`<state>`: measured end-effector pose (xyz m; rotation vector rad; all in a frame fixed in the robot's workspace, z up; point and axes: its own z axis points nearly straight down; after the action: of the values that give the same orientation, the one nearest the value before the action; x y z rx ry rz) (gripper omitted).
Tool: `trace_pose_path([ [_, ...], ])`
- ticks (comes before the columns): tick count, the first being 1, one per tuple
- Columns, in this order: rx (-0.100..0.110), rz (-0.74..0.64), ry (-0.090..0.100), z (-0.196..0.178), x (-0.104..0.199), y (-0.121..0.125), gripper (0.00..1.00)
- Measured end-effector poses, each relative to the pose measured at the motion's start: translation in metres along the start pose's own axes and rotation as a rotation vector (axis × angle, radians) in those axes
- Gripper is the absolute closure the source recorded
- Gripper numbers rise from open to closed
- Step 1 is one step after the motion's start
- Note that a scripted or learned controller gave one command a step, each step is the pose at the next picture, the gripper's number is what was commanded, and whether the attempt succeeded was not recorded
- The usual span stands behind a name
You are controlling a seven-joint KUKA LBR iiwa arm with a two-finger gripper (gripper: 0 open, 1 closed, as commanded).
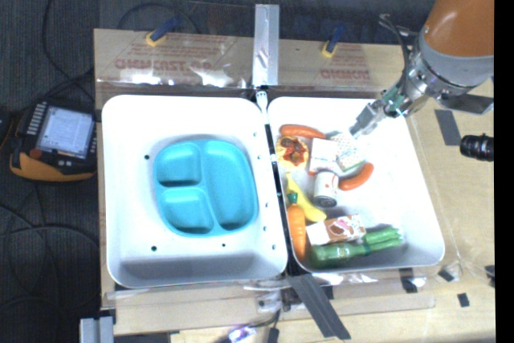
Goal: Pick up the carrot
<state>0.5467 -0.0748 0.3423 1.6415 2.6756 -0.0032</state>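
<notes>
The carrot [297,230] is a short orange piece lying along the left wall of the right bin [418,197], near the front. A yellow banana [303,198] lies just behind it and a small picture box [338,230] to its right. My gripper [359,127] hangs over the back half of the right bin, well behind and to the right of the carrot. Its tip is just above a white dotted box [346,149]. Nothing shows whether it touches that box.
The right bin also holds a red sausage [299,130], a pizza slice [292,147], a white carton [323,153], a can [325,188], an orange sausage [358,175] and a green cucumber [356,248]. A blue divided tray [207,185] sits in the left bin [128,253].
</notes>
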Motion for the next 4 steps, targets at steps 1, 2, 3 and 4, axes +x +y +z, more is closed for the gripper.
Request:
trace_pose_path([
  [1, 0.001, -0.133, 0.004, 0.132, 0.050, 0.077, 1.00],
  [2, 0.000, -0.089, 0.001, 0.092, -0.025, 0.024, 1.00],
  [3, -0.001, -0.142, 0.002, 0.006, -0.029, 0.041, 1.00],
  [4, 0.000, -0.229, 0.003, 0.061, 0.041, 0.062, 1.00],
])
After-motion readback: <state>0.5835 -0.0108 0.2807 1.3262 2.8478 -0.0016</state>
